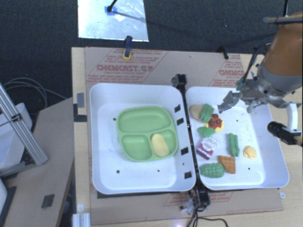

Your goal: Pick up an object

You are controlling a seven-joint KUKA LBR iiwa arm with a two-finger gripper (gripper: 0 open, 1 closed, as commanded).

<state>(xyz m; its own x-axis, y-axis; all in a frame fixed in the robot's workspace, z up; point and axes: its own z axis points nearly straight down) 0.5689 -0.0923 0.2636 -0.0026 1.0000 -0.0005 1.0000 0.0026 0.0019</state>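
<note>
**Grey arm above the right bin, nothing lifted yet**

Camera view. Grey and orange-banded, the arm (pixel 284 56) reached in from the right and its two-finger gripper (pixel 232 100) hung over the far part of the right white bin (pixel 270 174). Whether it was spread or pressed together could not be told at this angle; nothing was seen between its tips.

Just below and to the left of the gripper lay the nearest candidates: a small green leafy toy (pixel 207 111) resting against a tan rounded piece (pixel 196 110), and beside them a red and orange toy fruit (pixel 216 122). Further toward the near rim, away from the gripper, sat a long dark green pod-shaped toy (pixel 233 144), a small yellow lump (pixel 249 152), a pink and white wrapped packet (pixel 207 147), an orange waffle-like wedge (pixel 227 164) and a bumpy green vegetable toy (pixel 211 170).

Well to the left of the gripper, across the divider, the left white bin (pixel 109 174) carried a light green compartment tray (pixel 144 119) with a yellow oval piece (pixel 160 144) in its lower right section.

By my judgement the pick had not been made: every object lay on a bin floor. Descent, closing and lifting all remained.
</note>
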